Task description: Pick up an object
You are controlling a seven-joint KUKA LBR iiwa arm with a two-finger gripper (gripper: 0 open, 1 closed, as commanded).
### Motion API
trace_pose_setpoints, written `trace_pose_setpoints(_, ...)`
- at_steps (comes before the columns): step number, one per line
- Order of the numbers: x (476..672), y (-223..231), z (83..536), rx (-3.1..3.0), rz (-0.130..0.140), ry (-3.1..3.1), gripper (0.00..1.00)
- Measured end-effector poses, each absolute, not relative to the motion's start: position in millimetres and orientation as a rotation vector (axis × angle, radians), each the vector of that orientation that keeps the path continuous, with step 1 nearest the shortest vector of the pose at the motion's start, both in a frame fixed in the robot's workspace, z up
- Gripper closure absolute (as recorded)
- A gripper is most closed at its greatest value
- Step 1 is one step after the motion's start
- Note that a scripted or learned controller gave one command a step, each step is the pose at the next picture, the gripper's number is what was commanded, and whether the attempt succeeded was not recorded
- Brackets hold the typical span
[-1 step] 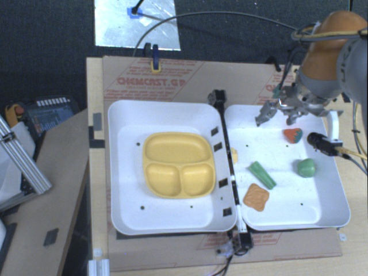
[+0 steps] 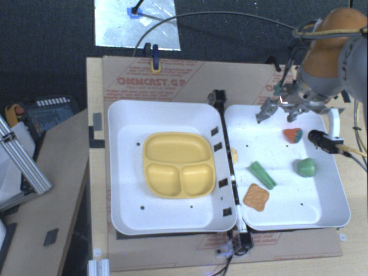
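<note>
Four small toys lie in the right bin [image 2: 339, 209], beneath the gripper [image 2: 280, 114] with jaws spread wide, holding nothing.

Even overhead light, soft pic, glare on foil sheet [image 2: 137, 15]

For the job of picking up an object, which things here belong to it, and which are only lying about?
Belonging to the job:
- tool, above the right bin's far edge
- red-orange piece
- round green piece
- long green piece
- orange flat piece

Only lying about:
- yellow divided tray in the left bin
- silver sheet behind the bench
</note>
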State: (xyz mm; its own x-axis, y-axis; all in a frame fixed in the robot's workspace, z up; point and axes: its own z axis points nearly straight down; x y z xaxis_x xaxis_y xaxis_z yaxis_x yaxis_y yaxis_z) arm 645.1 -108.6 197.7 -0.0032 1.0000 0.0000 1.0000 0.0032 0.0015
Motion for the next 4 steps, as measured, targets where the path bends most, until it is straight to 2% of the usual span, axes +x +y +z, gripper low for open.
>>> trace_pose_setpoints(2,645.3,-105,89,2.222,-0.003,2.224,0.00)
trace_pose_setpoints(3,646.2,-105,85,2.219,0.001,2.222,0.00)
trace_pose_setpoints(4,647.5,-105,97,2.217,0.005,2.220,1.00)
